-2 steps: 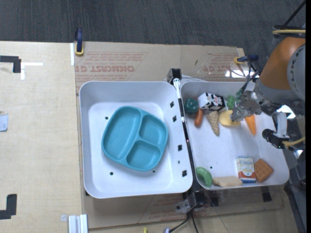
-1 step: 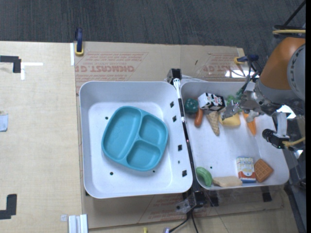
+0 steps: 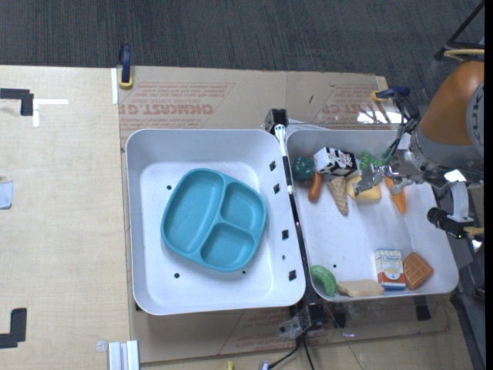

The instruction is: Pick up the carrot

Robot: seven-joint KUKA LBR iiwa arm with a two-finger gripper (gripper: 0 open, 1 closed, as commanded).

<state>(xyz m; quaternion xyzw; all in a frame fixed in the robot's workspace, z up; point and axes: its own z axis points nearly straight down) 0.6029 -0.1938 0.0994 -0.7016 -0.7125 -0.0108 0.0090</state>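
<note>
The carrot is a small orange piece lying near the right wall of the right bin, in its far half. My gripper hangs low over the bin just left of the carrot, above a yellow toy food piece. The grey wrist and orange band reach in from the right and hide the bin's far right corner. Nothing shows between the gripper's tips.
Left of the gripper lie an ice-cream cone, a sausage, a green item and a black-and-white carton. Near the front lie a small box, a waffle, bread and a green vegetable. The left bin holds a blue divided plate.
</note>
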